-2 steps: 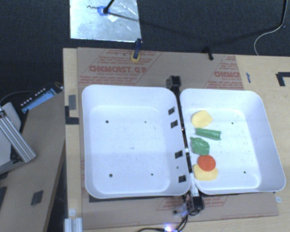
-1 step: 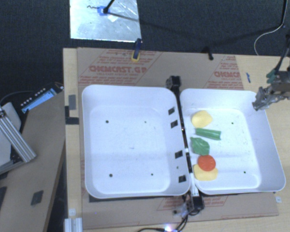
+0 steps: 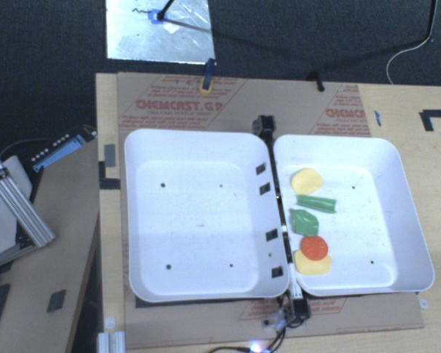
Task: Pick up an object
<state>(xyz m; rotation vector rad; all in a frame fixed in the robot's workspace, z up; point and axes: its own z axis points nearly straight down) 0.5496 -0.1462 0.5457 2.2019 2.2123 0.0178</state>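
Note:
The right bin (image 3: pixel 397 197) holds several small items along its left side. A yellow rounded piece (image 3: pixel 306 179) lies farthest back. In front of it is a long green piece (image 3: pixel 316 203), then a darker green leaf-shaped piece (image 3: pixel 304 221). A red disc (image 3: pixel 314 248) rests partly on a yellow flat piece (image 3: pixel 313 264) near the bin's front left corner.
The left bin (image 3: pixel 198 212) adjoins the right one along a black clipped seam (image 3: pixel 274 197). Both sit on a cardboard sheet (image 3: pixel 235 101). A metal plate (image 3: pixel 159 20) lies at the back; an aluminium frame (image 3: pixel 15 204) stands at the left.

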